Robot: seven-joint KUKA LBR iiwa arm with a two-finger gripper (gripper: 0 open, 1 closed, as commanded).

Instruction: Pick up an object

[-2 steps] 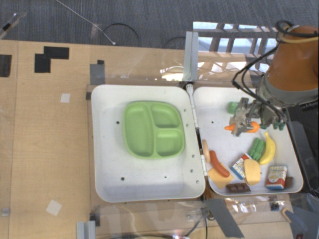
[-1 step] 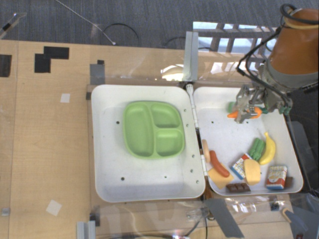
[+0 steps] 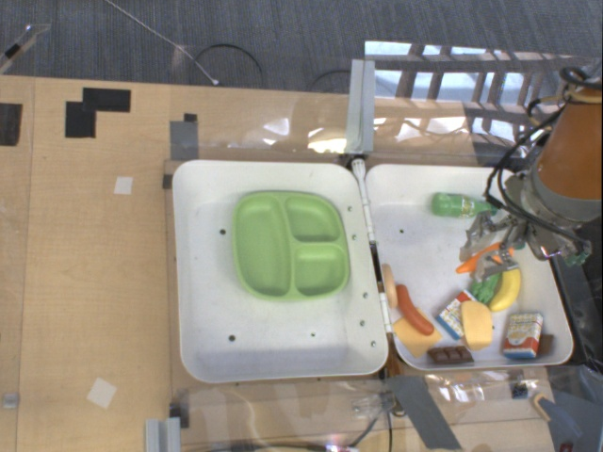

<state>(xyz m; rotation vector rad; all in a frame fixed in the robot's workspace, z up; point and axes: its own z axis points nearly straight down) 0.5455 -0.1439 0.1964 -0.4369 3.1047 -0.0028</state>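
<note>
Pincer (image 3: 490,250) is hanging low over the right bin (image 3: 415,196), near its right edge, metal fingers spread partway and closing around a thin orange carrot-like piece (image 3: 474,260); whether it is truly gripping it is unclear.

Left bin (image 3: 203,347), glossy white with rounded corners, is carrying a matte green three-compartment plate (image 3: 283,248) at its centre.

Right bin is crowding its items toward the near edge: red sausage shape (image 3: 415,311), tan wedge (image 3: 411,332), dark brown ridged bar (image 3: 449,354), blue-white carton (image 3: 451,316), pale yellow block (image 3: 478,326), red printed box (image 3: 522,335) in the near right corner. Yellow banana (image 3: 508,288) is lying just beside the pincer. Green bottle (image 3: 460,204) is lying on its side near the far edge.
</note>
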